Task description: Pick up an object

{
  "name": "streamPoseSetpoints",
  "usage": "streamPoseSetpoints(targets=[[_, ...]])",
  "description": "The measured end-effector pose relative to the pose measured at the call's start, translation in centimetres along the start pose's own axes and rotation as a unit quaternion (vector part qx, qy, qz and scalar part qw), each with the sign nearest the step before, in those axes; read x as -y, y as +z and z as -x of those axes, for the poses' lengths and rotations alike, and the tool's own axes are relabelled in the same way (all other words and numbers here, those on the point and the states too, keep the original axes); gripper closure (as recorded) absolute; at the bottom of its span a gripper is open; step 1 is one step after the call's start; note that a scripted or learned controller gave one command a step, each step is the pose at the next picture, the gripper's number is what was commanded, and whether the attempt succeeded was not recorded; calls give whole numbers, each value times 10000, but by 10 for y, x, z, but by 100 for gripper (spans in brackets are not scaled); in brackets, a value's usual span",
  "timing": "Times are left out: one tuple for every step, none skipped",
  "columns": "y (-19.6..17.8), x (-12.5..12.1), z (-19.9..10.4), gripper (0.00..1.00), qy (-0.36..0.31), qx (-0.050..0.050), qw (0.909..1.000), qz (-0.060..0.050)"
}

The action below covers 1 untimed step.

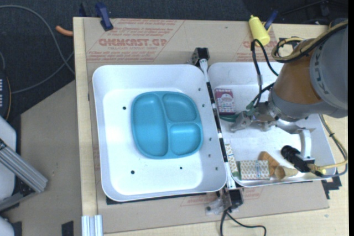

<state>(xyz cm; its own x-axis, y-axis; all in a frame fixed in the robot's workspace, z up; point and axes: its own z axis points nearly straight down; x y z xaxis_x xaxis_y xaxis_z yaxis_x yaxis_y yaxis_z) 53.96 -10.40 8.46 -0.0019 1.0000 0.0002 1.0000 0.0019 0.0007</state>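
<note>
From above we are seeing the left bin (110,135) holding a blue divided plate (166,123), the right bin (243,72) holding a small carton (224,99) at eleven o'clock and a snack packet (253,169) at six, while the gripper (240,120) is reaching in from three o'clock, its grip impossible to tell.

2 bins sit side by side on the surface (149,41). The left bin (110,135) has a plate with 3 parts (166,123) lying in its middle. The right bin (243,72) holds more things. A small box (224,99) lies near its back left corner. A flat packet (254,169) lies at its front edge, with 2 cones (271,162) just to the right of it. The arm (310,85) reaches in from the right, over the right bin. Its gripper (239,120) is low in that bin, just in front of the small box.
</note>
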Motion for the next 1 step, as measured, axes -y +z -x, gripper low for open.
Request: streamPoseSetpoints(targets=[[-1,-127,3,0,0,4,10000,6]])
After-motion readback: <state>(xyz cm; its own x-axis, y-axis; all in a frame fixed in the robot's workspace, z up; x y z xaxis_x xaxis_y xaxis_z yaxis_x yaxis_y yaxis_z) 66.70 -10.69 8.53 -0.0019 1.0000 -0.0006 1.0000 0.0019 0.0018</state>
